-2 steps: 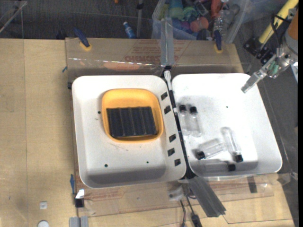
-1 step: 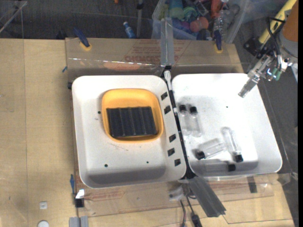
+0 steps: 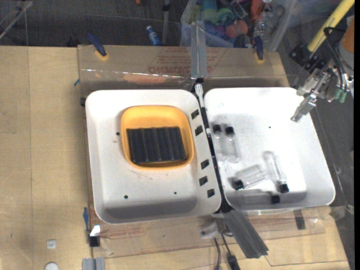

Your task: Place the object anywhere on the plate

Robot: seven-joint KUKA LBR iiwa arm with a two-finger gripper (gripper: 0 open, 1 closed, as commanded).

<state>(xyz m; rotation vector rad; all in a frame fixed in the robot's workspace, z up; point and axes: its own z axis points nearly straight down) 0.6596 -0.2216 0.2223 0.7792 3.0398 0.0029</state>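
1. Two shallow white plastic bins sit side by side on the wooden bench: the left bin (image 3: 107, 201) and the right bin (image 3: 315, 167), their inner rims touching along a dark divider strip (image 3: 203, 151) with small black tabs.

2. In the left bin rests the plate (image 3: 126, 120), a rounded-square orange dish with a raised rim. A dark, ribbed rectangular insert (image 3: 156, 144) covers most of its floor, and a bright orange margin shows all around it.

3. The task's objects are small clear plastic vials with black caps, all lying in the right bin. They are see-through and hard to make out against the white floor; the caps are what mark them.

4. A pair of vials (image 3: 224, 142) lies near the divider, side by side, caps toward the back of the bin.

5. Another clear vial (image 3: 250, 176) lies tilted nearer the front, its black cap toward the divider.

6. A fourth vial (image 3: 274, 170) lies just beside it, apparently touching, with its cap pointing toward the front wall.

7. The gripper (image 3: 300, 112) hangs over the right bin's far right corner, a slim grey metal tip slanting down and to the left. It is well apart from every vial, with nothing between its fingers. Whether its tips are spread or closed cannot be made out from here.

8. A clear tub of bright toys (image 3: 236, 10) stands behind the bins.
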